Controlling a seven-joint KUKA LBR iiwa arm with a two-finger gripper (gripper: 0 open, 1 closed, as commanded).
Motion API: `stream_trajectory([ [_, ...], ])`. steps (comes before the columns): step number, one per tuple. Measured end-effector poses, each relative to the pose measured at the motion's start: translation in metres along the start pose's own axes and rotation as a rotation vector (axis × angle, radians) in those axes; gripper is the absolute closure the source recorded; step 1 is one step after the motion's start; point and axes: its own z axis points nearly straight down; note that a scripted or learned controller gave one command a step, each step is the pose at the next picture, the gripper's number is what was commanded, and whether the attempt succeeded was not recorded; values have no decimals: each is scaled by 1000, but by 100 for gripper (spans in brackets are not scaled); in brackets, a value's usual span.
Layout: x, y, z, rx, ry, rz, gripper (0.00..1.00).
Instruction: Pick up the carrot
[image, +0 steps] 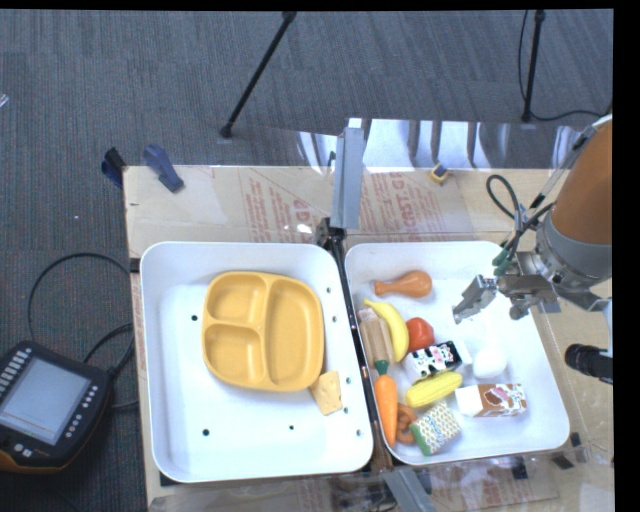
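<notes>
While red print marks the bench (420, 205), gripper (497, 298) hangs open

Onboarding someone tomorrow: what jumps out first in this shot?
The yellow divided plate sits alone in the middle of the left bin, apart from a cracker-like piece at its lower right corner. The right bin is crowded with toy food: a banana, a drumstick, corn, and the carrot along its left wall. The end effector hovers over that bin's upper right, away from the carrot.
</notes>
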Motion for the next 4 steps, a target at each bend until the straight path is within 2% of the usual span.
stream_trajectory([
  [1,-56,-65,37,3,0,-21,0],
  [2,14,-4,66,1,1,96,0],
  [3,78,21,69,1,-1,555,0],
  [4,35,85,99,0,-2,272,0],
])
